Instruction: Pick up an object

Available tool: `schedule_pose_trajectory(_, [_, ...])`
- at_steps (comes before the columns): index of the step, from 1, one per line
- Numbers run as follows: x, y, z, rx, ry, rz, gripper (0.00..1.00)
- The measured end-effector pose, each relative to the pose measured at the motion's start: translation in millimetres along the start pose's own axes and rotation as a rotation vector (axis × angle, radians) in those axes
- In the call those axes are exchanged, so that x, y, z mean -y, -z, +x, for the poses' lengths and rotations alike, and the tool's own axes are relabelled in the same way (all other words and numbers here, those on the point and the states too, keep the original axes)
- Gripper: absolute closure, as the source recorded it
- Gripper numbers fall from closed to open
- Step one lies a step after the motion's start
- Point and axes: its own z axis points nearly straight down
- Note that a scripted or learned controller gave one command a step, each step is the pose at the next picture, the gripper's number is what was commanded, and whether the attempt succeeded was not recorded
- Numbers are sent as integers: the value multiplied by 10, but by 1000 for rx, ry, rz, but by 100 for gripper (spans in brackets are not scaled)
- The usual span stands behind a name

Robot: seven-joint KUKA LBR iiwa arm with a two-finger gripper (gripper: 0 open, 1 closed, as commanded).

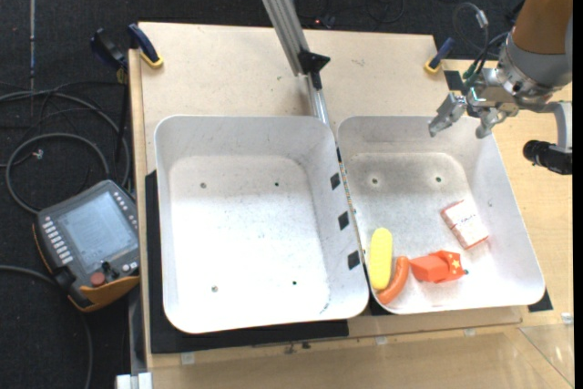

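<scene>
Right bin [510, 223], near edge: yellow piece [380, 256], orange sausage-shaped piece [393, 280] touching it, red block [437, 267] just beside. Small white-and-red box [465, 224] further back. Claw [465, 121] over the bin's far rim, fingers spread apart, holding nothing.
</scene>
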Motion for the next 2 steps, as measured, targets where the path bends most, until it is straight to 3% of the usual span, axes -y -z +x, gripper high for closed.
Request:
schedule_pose_trajectory(1, [-10,31,4,2,2,-4,0])
schedule_pose_trajectory(2, [-21,-611,-7,1,-1,1,0])
